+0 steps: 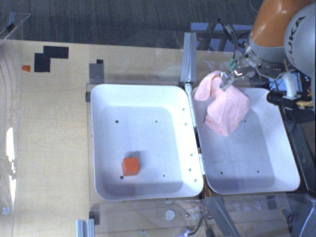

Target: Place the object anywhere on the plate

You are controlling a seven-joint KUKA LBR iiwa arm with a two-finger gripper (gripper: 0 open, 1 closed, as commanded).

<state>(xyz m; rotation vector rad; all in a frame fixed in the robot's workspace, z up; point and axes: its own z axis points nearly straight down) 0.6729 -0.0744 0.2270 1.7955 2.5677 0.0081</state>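
arm: grey KUKA w/ orange band (276,6), upper right of frame, reaching in from the right edge.
gripper (228,81): upper right, over the top left corner of the right bin; fingers closed on the top edge of the pink cloth.
pink cloth (224,105): soft, crumpled, hangs from the fingers & drapes down over the upper left part of the right bin; a fold bulges left toward the divider btw the bins. Can't tell if its lower end touches the bin floor.
right bin (256,167): shallow white tray, right half of frame; floor shows a few small dark dots.
left bin (103,132): shallow white tray, centre-left of frame, side by side w/ the right bin, rims meeting along the middle.
orange block (131,166): small cube, lower left part of the left bin floor, well apart from the cloth.
bench (49,132): pale wood, left of frame; black patches (49,57) & a small orange mark (26,68) at upper left.
cables (291,90): dark wires & fittings at right edge below the arm.
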